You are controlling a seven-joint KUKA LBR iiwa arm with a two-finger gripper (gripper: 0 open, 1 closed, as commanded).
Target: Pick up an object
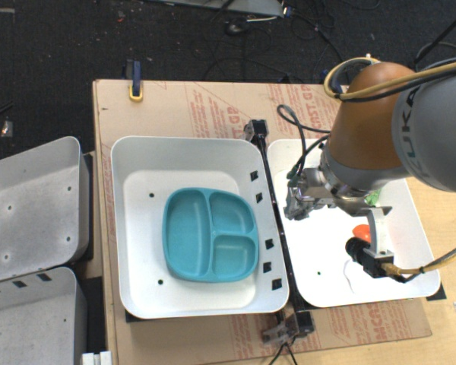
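Note:
A teal divided plate (210, 235) lies flat in the left white bin (129, 204). My gripper (298, 204) hangs over the left part of the right white bin (410, 280), close to the wall between the two bins. A small orange object (361, 232) lies in the right bin, to the right of the gripper and partly behind the arm. A bit of green (373, 198) peeks out from under the wrist, and most of it is hidden. Nothing can be made out in the gripper.
The grey and orange arm (380, 128) covers the upper half of the right bin. Both bins rest on a cardboard sheet (182, 105). Two more white trays (30, 204) lie off the bench at the left. Cables run across the dark floor at the back.

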